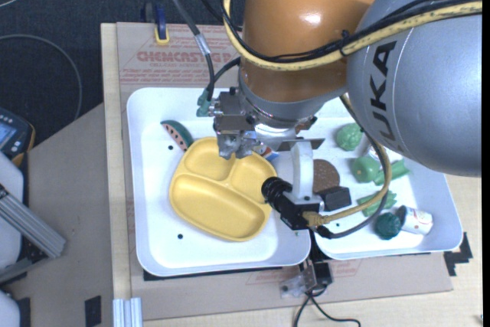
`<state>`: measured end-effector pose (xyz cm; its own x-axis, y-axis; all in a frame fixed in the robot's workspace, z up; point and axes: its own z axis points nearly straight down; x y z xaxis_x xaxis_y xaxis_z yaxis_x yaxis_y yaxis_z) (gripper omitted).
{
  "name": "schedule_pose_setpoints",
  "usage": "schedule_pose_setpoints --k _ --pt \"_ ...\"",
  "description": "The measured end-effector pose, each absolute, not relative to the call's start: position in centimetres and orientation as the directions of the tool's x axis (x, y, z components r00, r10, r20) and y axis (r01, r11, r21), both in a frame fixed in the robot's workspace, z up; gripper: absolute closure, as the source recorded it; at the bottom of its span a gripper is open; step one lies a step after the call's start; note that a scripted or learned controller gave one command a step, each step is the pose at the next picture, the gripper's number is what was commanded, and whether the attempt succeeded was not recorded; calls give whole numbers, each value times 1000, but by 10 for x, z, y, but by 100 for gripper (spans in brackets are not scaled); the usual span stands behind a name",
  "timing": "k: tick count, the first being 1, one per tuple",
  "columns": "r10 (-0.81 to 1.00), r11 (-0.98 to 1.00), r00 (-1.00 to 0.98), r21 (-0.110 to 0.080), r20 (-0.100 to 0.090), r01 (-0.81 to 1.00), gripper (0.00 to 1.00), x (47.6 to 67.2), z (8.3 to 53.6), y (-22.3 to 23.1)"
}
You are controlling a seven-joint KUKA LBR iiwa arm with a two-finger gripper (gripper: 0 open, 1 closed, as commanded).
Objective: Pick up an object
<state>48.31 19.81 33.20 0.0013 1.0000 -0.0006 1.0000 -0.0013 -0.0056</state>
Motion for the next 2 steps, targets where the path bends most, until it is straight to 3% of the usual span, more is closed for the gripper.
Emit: schedule_pose_setpoints --k 1,2 --pt "1000 5 -5 11 7 1000 100 479 431 226" --pt "1000 -2 2 -7 -3 1000 100 478 364 221"
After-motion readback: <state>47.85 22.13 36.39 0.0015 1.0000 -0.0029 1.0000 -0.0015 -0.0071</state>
